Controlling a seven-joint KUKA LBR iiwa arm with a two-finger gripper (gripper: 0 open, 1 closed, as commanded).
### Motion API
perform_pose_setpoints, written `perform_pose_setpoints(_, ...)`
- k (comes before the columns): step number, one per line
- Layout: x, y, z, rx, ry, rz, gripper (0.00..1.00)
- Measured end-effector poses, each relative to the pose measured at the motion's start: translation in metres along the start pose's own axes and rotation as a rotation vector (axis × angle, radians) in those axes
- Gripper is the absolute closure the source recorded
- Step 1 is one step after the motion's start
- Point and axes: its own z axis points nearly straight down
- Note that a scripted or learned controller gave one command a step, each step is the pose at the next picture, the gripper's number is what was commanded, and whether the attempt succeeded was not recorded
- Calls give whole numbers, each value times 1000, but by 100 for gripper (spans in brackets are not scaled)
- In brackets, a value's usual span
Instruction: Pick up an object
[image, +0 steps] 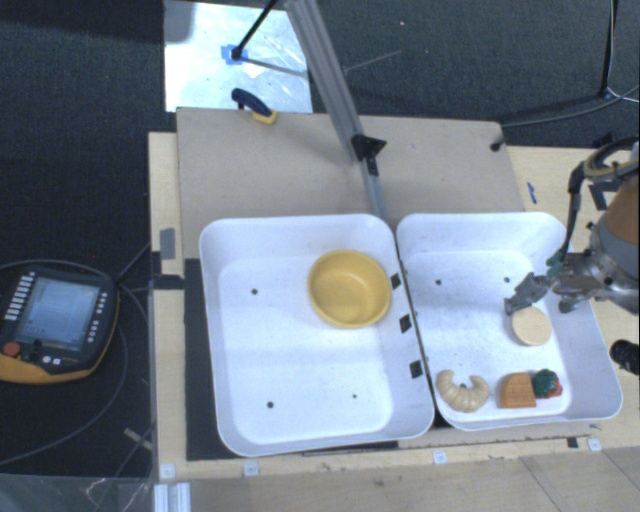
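Nearest the camera, the croissant (463, 390) and orange block (517, 391) lie along the right bin's (470, 245) front wall. A yellow bowl (349, 288) sits in the left bin (290, 400). Rightward, the jaws (537, 293) hover just above the pale disc (530, 326), apparently the target; whether they are open cannot be told.

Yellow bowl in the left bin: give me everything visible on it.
The yellow bowl is round, a plain matte yellow that looks like plastic, with a smooth rim and a shallow inside that holds nothing. It stands upright, mouth up, on the floor of the left bin, in the far right part near the wall shared with the right bin. Nothing else touches it; the gripper is over the other bin.
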Motion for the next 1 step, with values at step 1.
perform_pose_setpoints(1,-1,0,62,2,0,0,0)
